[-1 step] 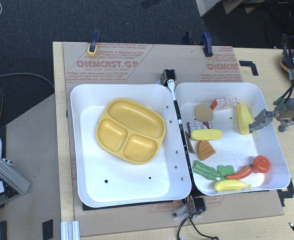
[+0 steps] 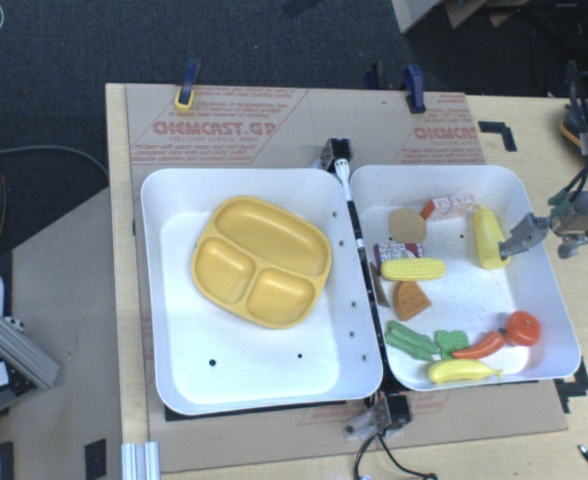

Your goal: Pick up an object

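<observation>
Starting at the bottom of the frame: the right bin [image 2: 534, 190] had its toys bunched along the lower edge, with a yellow banana [image 2: 464, 371], a red chili [image 2: 479, 346], a tomato [image 2: 522, 328] and a green veggie [image 2: 414, 340] touching or nearly so. Looked like they'd just been dumped in loose, nothing was lined up.

A bit higher sat a waffle wedge [image 2: 410, 298] and a corn cob [image 2: 412, 269], both close to the divider between the bins.

Then the bit that mattered. The gripper [image 2: 546, 242] came in from the right edge of the frame over the bin's right rim, jaws spread and nothing between them. Nearest to it was a yellow block [image 2: 488, 236], lying by itself on bare white floor in the upper right of the bin, so my guess was that's the target (plenty of room around it for fingers). It was plain yellow, stubby, longer than wide and a bit tilted.

The left bin [image 2: 174, 298] held a yellow divided plate [image 2: 262, 260]. Furthest back, two clamps [image 2: 185, 96] pinned the cardboard.
</observation>
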You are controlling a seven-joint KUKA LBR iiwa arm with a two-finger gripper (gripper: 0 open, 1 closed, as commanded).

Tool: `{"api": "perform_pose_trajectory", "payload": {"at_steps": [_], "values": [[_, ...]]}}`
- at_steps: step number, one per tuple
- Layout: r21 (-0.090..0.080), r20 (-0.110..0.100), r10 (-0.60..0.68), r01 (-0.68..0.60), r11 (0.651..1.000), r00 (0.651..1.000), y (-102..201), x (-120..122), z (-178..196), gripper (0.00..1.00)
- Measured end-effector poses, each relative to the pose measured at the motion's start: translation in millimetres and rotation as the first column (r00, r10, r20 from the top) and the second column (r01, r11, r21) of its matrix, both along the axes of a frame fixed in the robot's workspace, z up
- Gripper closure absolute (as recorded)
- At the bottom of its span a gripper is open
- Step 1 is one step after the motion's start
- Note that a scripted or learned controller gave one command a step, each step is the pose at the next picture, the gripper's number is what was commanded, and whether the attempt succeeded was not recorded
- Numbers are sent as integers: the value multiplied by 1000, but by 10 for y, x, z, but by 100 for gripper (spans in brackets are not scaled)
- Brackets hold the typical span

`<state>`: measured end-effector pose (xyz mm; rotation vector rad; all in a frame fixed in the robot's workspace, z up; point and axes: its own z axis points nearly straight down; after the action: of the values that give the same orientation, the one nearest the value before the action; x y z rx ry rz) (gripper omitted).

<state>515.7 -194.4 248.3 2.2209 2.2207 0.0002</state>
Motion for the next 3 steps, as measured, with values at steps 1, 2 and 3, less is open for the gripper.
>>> {"api": "perform_pose_trajectory", "payload": {"at_steps": [1, 2, 3], "values": [[3, -6, 1, -1, 1000, 1000, 96, -56, -548, 0], [4, -8, 0, 0, 1000, 1000, 51, -42, -1170, 0], [3, -6, 0, 0, 1000, 1000, 60, -48, -1665, 0]]}}
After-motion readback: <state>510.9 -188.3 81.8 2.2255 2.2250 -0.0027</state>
